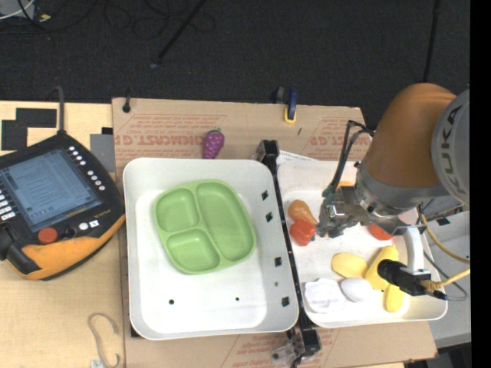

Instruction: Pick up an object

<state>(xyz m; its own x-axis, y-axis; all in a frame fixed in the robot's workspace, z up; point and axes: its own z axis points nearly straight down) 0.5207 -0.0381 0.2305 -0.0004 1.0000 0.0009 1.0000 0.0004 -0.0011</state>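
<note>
Over the right-hand shallow white bin (430, 317) my pincer (331, 222) hangs low, just beside a small orange-and-red plastic toy piece (301, 222) that lies near the bin's left wall. I judge that piece to be the nearest thing worth taking. To do this step well, I would centre over the toy before closing, come straight down so one finger does not push it against the wall, and lift slowly.

Other candidates lie further toward the camera in the same bin: a rounded yellow plastic lump (349, 265), two pale white pieces (337, 291), and a yellow banana-shaped toy (386, 278) partly under a black fitting on my arm.

How far my pincer is spread I cannot tell; the wrist hides the tips, and I see nothing held.

The left white bin (146, 282) holds a green three-compartment plastic tray (203, 227).
</note>
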